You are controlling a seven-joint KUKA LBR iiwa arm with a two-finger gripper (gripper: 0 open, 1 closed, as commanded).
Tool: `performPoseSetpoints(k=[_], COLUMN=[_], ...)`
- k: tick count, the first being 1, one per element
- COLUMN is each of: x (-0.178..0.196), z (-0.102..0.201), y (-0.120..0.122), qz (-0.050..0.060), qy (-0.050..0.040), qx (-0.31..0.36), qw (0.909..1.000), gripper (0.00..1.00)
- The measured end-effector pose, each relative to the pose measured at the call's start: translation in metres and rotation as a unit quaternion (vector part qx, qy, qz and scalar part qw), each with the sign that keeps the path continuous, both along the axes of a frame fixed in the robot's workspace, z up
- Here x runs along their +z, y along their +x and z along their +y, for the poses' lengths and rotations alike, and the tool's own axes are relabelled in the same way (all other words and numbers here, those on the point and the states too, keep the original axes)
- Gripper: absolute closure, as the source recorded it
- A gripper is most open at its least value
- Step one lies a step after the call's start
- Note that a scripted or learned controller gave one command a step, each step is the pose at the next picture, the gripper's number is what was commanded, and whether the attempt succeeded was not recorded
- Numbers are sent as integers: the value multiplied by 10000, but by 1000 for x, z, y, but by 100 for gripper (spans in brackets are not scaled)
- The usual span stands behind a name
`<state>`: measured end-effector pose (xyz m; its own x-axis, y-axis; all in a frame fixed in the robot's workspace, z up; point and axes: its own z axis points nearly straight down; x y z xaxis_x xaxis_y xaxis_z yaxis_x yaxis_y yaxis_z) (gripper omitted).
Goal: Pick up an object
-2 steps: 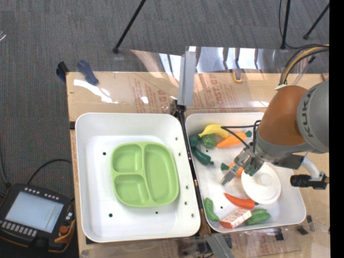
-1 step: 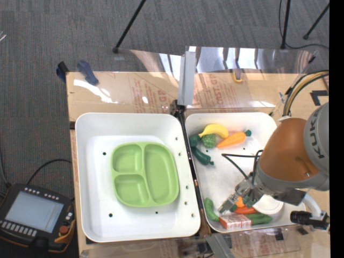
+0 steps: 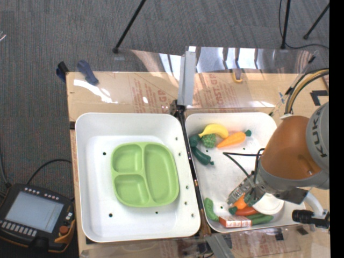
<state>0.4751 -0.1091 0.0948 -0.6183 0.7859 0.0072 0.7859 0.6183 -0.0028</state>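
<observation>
Hovering my hand (image 3: pixel 240 194) low in the right bin (image 3: pixel 231 173), just over the orange toy (image 3: pixel 240 202) at the near edge; can't tell its grip state. Banana (image 3: pixel 214 129) and carrot (image 3: pixel 232 139) sit at the far side, green tray (image 3: pixel 145 174) in the left bin (image 3: pixel 91 160).

I saw two white bins side by side on the bench: left bin (image 3: pixel 88 144) held a green three-compartment tray (image 3: pixel 145 174), lying flat near its middle. Right bin (image 3: pixel 263 120) sat touching it along the centre seam. Cardboard sheet (image 3: pixel 129 93) lay under both, with a clear panel (image 3: pixel 252 61) standing along the back edge. Blue clamp (image 3: pixel 87 72) rested at the cardboard's far left corner. Teach pendant (image 3: pixel 35 214) lay on the carpet, lower left, screen lit. Tripod legs (image 3: pixel 131 20) stood behind the bench.
</observation>
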Motion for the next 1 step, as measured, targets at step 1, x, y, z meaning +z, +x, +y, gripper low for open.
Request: performPoseSetpoints(k=[1], x=[95], z=[42], y=[3], qz=[-68], qy=[-16], qx=[-39], qw=[10000], gripper=[100])
